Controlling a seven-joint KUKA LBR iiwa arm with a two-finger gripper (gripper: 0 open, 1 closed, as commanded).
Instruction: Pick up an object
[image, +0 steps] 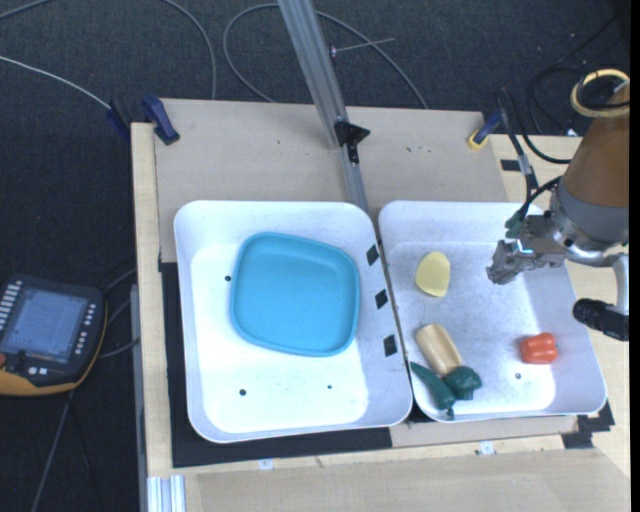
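Note:
The right bin holds a pale yellow rounded piece, a tan cylinder, a dark green toy at the front edge and a small red-orange object. My gripper hangs over the right part of this bin, to the right of the yellow piece and above the red-orange one. Nothing shows between its fingers. Their spacing is too small to read from this angle.
A blue square plate lies in the left bin. A metal pole slants over the back of the bench. Blue and yellow clamps sit at the back corners. A handheld pendant lies off the bench to the left.

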